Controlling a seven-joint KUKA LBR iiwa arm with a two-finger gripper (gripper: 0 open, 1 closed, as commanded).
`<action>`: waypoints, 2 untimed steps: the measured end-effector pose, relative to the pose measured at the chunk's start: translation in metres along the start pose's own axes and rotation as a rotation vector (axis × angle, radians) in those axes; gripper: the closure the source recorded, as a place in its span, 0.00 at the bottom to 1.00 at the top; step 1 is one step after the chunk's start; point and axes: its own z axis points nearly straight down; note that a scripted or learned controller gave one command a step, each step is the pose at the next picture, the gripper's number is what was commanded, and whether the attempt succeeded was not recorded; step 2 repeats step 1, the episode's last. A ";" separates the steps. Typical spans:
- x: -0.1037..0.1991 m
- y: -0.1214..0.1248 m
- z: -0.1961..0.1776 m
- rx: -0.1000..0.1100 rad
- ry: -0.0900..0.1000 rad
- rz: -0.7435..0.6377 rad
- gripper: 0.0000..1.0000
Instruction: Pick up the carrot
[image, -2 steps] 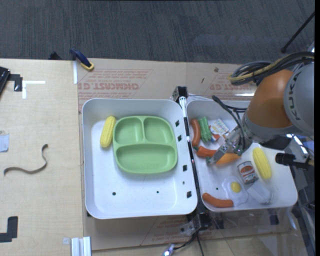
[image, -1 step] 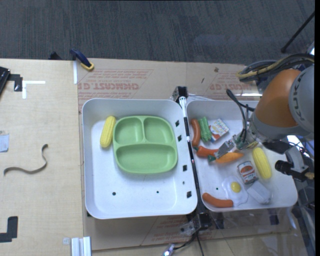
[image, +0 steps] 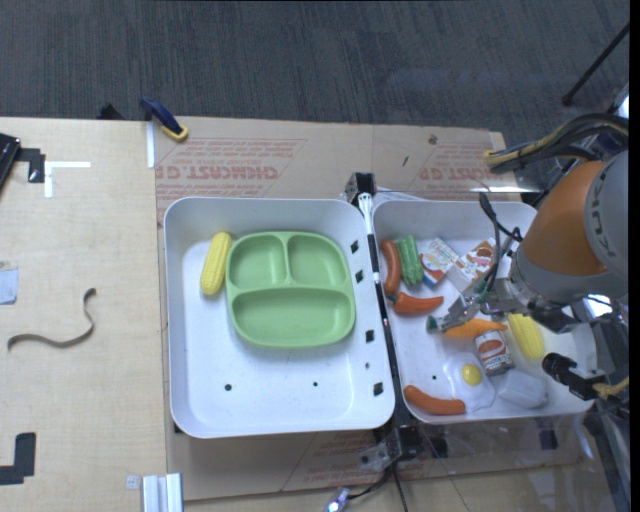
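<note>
Carrot (image: 478, 327) lies beneath the hand (image: 458, 317); can (image: 492, 353) label seems unreadable.

Gripper (image: 452, 318) over carrot (image: 478, 327) — right bin (image: 420, 208)

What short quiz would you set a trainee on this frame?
1. True or false: the plate lies in the view's left bin.
2. What lies against the plate's left side? A. corn B. can C. egg
3. Fill in: the claw is over the view's ___ bin, beside the carrot.

Key: 1 true; 2 A; 3 right (the right bin).
</note>
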 end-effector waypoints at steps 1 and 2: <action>-0.001 -0.002 -0.005 0.008 -0.004 -0.001 1.00; -0.001 -0.002 -0.005 0.008 -0.004 -0.001 1.00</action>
